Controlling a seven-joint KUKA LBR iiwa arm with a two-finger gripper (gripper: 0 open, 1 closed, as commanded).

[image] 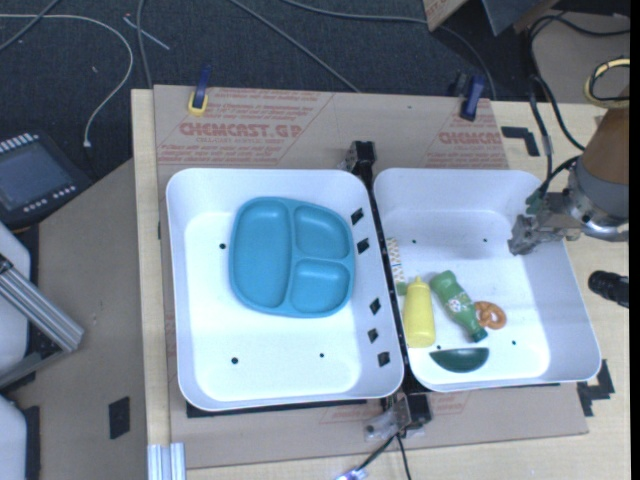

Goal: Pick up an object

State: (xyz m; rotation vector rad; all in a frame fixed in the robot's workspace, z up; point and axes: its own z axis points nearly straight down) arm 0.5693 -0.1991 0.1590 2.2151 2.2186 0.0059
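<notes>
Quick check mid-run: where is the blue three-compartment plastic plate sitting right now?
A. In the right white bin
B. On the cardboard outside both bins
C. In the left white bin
C: the blue three-compartment plastic plate lies flat in the left white bin, apart from the items in the right white bin.

Even, bright overhead light on my bench (270, 118). White bins (200, 268) near blown out, faint soft shadows along their walls. Picture slightly soft, low resolution; dark floor (80, 58) at top left underexposed.

I see the divided plate (292, 257) in the left bin (200, 298). In the right bin (560, 308), a bottle (419, 311), a pouch (456, 304), a pretzel (490, 315) lie side by side, a bowl (459, 359) before them.
</notes>
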